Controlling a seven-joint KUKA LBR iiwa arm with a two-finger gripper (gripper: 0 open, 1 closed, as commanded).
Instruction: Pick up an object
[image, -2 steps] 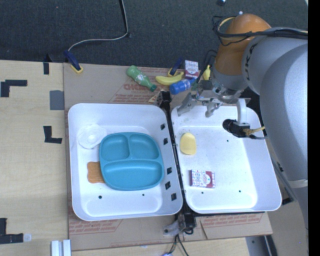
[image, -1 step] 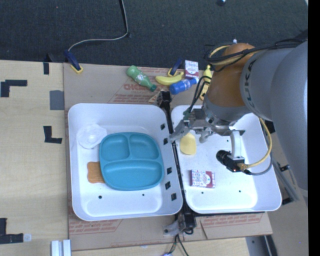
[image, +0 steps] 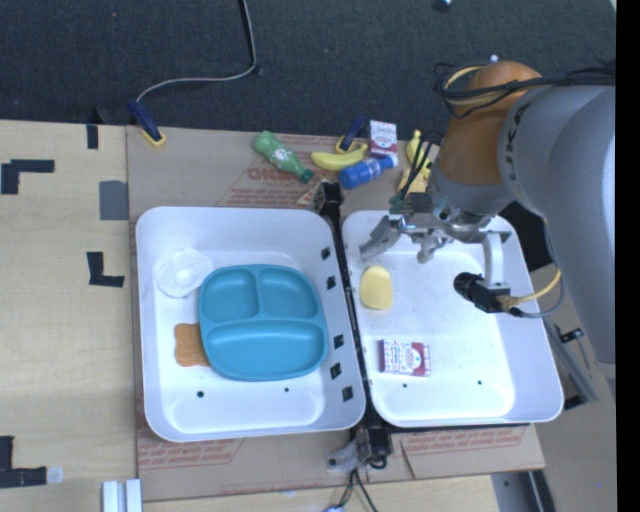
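Note:
My gripper (image: 403, 243) hangs over the back of the right bin (image: 500, 390), its two grey fingers (image: 380, 238) spread apart with nothing between them. A pale yellow rounded object (image: 376, 288) lies just in front of and below the fingertips, apart from them. A small red and white packet (image: 403, 357) lies flat nearer the front of the same bin. In the left bin (image: 160, 400) sits a blue divided plate (image: 264, 321), with an orange piece (image: 187, 345) partly tucked under its left edge and a clear cup (image: 179, 271) at its back left.
Behind the bins lie a green bottle (image: 281, 157), a yellow banana (image: 337, 158), a blue bottle (image: 362, 173) and a small red and white box (image: 383, 136). A black divider (image: 340, 300) with clamps separates the bins. The arm's grey body (image: 560, 170) looms at the right.

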